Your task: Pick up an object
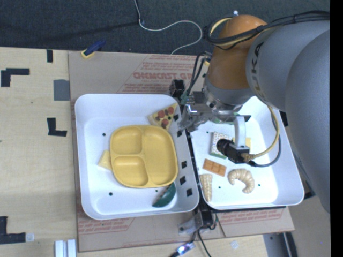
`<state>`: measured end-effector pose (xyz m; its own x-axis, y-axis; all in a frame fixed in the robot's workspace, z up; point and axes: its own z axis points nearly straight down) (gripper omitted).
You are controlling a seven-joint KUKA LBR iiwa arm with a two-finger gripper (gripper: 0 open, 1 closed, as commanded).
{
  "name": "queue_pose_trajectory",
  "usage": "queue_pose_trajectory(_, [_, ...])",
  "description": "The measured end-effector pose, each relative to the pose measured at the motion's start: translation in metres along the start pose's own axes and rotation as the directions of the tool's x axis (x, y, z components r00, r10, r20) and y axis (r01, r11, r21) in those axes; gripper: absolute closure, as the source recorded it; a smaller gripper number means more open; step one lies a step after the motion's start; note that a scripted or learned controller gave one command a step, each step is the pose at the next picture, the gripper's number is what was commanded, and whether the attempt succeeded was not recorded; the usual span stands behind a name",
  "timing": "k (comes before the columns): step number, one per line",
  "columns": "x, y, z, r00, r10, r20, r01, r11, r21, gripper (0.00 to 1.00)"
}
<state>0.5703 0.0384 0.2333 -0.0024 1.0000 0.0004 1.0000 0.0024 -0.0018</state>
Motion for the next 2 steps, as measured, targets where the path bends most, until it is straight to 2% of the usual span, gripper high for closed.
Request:
queue_pose_trajectory(1, [0.0, -0.005, 0.018, 1.0, 0.001, 0.002, -0.001, 1.0, 0.002, 1.0])
queue_pose_trajectory(2, [-0.001, 0.003, -0.001, 1.0, 0.001, 0.0, -0.001, 1.0, -0.001, 1.0])
